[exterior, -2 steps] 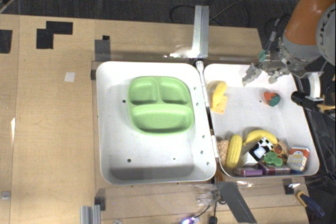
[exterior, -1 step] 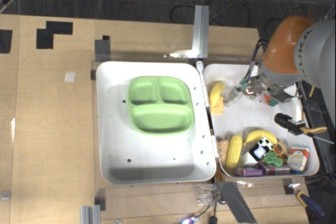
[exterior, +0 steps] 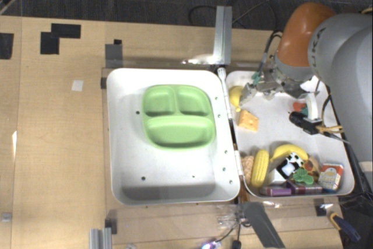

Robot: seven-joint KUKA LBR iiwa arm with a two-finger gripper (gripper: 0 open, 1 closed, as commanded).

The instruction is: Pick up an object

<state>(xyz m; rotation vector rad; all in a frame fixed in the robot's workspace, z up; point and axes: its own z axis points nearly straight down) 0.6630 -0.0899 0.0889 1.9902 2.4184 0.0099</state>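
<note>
My gripper (exterior: 254,88) hangs low over the back left of the right bin (exterior: 274,125), below the orange wrist band (exterior: 297,35). It is just right of a small yellow fruit (exterior: 235,96) lying against the bin's left wall. An orange cheese wedge (exterior: 249,121) lies a little in front of the gripper, apart from it. Nothing is visibly held. The grey arm hides the bin's back right corner.
Along the right bin's front lie a corn cob (exterior: 260,167), a banana (exterior: 288,151), a black-and-white item (exterior: 288,168), a purple marker (exterior: 284,189) and a red-and-white carton (exterior: 330,176). A green divided plate (exterior: 178,115) sits in the left bin (exterior: 125,143).
</note>
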